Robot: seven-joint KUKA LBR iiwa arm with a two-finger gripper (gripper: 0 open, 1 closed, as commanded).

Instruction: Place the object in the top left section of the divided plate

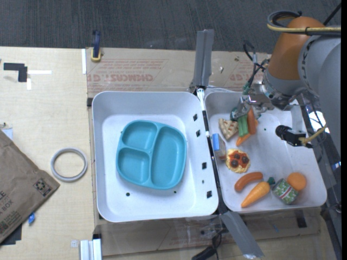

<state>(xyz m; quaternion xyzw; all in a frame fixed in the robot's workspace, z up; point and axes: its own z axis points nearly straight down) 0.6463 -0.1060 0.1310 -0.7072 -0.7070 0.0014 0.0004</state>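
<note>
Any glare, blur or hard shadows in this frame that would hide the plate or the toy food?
Camera view: lighting is even and soft; the divided plate is sharp with faint sheen, no blown glare. The white bins read bright but keep their edges. Toy food such as the carrot is slightly soft, and the gripper area is cluttered and hard to resolve.

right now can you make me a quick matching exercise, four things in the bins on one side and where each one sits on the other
Things:
1. divided plate
2. pizza slice
3. carrot
4. gripper

Places:
A. near the front edge of the right bin
B. middle of the left bin
C. over the back of the right bin
D. centre of the right bin, just behind the sausage

Pairs: 1-B, 2-D, 3-A, 4-C
</note>
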